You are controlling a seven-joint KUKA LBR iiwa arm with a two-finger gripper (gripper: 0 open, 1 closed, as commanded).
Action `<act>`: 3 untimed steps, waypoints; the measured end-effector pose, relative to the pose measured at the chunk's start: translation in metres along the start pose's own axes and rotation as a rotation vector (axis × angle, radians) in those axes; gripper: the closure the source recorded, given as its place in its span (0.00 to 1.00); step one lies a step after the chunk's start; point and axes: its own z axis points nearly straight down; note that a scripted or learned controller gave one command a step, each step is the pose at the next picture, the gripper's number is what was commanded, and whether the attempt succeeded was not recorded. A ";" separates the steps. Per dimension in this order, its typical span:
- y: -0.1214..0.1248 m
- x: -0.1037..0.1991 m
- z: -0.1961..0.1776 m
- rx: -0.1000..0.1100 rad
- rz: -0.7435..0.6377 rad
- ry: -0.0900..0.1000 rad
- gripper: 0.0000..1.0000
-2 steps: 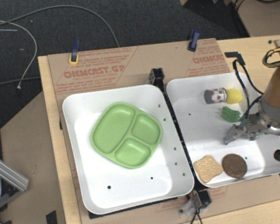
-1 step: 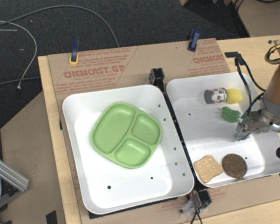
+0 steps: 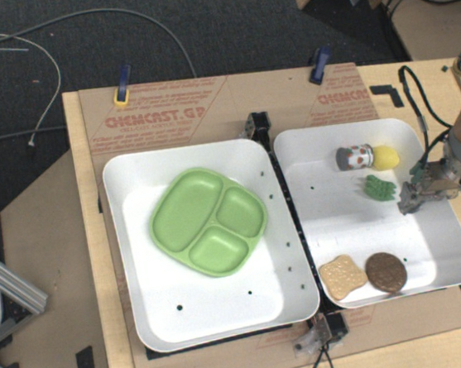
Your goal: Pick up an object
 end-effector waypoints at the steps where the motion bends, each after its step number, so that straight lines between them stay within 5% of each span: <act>1: 0.003 0.000 -0.065 -0.002 0.000 -0.001 1.00; 2: 0.005 0.000 -0.103 0.001 0.000 0.000 1.00; 3: 0.026 0.049 -0.097 0.004 -0.004 0.003 1.00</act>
